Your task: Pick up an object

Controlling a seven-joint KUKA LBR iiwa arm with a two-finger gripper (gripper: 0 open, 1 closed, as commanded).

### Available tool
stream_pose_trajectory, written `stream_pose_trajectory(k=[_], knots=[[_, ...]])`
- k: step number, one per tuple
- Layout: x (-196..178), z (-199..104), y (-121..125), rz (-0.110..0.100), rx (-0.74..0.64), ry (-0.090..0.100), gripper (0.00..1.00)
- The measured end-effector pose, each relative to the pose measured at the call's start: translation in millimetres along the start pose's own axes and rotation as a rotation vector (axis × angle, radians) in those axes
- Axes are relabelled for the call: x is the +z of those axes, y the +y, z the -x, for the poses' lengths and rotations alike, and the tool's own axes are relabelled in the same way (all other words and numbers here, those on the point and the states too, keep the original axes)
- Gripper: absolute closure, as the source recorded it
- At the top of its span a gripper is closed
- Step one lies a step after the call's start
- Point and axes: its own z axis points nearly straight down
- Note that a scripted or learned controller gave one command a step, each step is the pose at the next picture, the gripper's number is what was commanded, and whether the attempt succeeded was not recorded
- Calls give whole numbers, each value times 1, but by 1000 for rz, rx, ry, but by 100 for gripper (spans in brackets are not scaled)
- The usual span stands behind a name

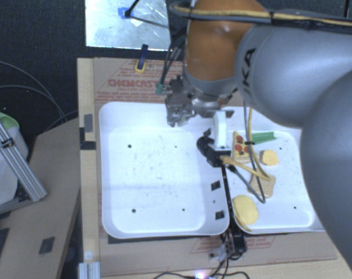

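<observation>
Objects to pick lie in the right-hand bin (289, 211): a yellow disc (245, 209) near its front, a small yellow piece (270, 157) and a green strip (264, 136) further back. We find the gripper (178, 114) over the back corner of the other bin (146, 173), carrying nothing that we can see; whether released or clenched, we cannot tell. We judge this the approach step. The next move calls for travel across to a chosen item. The arm (304, 68) hides the right-hand bin's far side.

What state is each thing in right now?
Pincer: over left bin's far right corner.
Yellow disc: lying in right bin, near corner.
Tan piece: lying mid bin.
Green stick: lying at far side.
Yellow lump: lying loose.
</observation>
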Motion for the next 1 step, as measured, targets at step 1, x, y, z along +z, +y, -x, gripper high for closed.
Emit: stream_pose_trajectory(k=[1], knots=[[-42,43,-63,-12,6,-3,100]])
